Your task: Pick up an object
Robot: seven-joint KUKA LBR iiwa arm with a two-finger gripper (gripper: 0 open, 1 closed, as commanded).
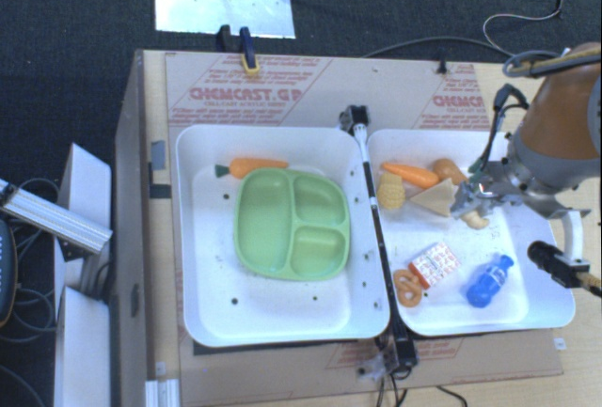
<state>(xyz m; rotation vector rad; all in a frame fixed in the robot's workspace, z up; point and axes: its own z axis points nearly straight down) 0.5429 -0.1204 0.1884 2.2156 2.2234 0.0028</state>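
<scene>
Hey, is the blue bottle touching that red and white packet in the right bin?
Apart. The camera view shows bare white bin floor between the blue bottle and the red and white packet.

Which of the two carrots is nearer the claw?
The carrot in the right bin, lying beside the corn cob. The other carrot sits in the left bin, above the green plate.
</scene>
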